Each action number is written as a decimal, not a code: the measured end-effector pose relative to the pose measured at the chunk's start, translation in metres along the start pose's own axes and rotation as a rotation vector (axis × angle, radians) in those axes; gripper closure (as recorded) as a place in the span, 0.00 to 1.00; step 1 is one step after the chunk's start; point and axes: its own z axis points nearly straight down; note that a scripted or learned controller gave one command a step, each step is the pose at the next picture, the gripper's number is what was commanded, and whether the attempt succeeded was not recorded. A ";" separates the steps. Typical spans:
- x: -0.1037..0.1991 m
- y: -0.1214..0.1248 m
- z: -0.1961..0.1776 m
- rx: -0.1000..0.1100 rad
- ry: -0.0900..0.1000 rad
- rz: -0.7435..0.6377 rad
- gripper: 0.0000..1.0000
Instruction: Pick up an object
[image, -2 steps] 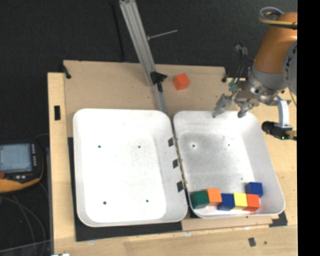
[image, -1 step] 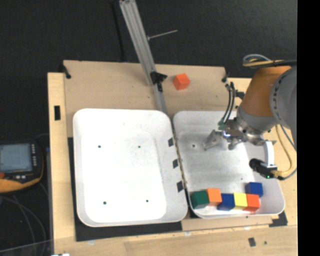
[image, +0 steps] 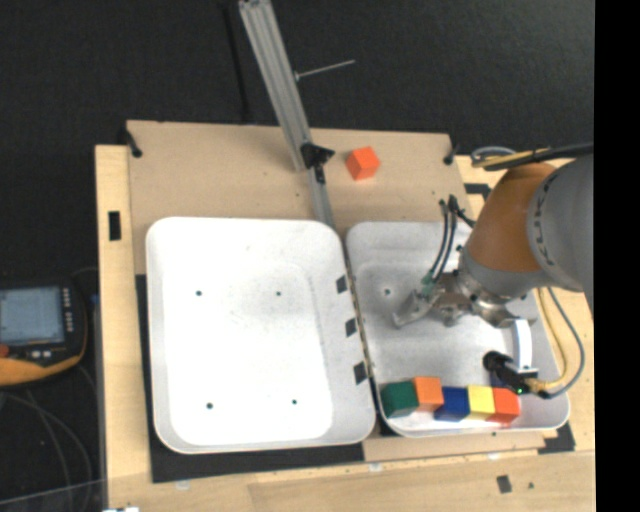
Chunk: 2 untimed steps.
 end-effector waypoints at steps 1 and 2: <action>0.005 0.087 -0.001 -0.005 0.001 -0.008 0.00; 0.002 0.085 -0.012 -0.002 -0.002 -0.010 1.00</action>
